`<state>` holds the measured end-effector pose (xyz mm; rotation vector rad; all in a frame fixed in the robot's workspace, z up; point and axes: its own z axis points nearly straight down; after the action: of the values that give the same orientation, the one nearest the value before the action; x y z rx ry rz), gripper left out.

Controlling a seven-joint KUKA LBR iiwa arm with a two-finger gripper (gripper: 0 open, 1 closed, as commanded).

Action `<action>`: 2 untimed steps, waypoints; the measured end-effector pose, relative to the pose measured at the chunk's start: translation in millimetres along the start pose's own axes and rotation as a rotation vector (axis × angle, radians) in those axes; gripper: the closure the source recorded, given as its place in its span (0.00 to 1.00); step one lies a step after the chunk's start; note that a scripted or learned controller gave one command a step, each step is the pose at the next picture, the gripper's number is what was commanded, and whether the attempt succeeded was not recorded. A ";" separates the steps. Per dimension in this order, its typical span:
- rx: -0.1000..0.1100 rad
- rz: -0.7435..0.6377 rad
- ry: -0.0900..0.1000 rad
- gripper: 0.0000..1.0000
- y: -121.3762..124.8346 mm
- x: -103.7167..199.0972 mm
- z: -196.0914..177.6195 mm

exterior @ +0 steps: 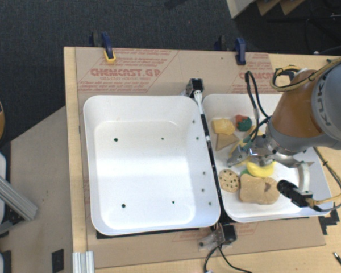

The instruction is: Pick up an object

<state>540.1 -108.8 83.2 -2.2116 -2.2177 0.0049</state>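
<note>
Grey arm bent low over right bin [273,210], gripper [242,152] beside yellow object [260,169]

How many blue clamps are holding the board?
2. One clamp sits on the board's far edge above the left bin; the other clamp sits on that edge above the right bin. Others may be hidden by the arm.

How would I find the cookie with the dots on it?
Look at the right bin, the one the arm reaches into. Near its front left corner, beside the divider, lies the cookie, just left of a tan bread-like lump. It is the small round flat one with dark spots.
</note>
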 end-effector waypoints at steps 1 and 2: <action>-0.011 0.004 -0.006 1.00 2.1 -3.8 -15.7; -0.014 0.001 -0.006 1.00 47.6 -10.5 -2.2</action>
<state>587.8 -119.2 84.9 -2.2229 -2.2264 -0.0033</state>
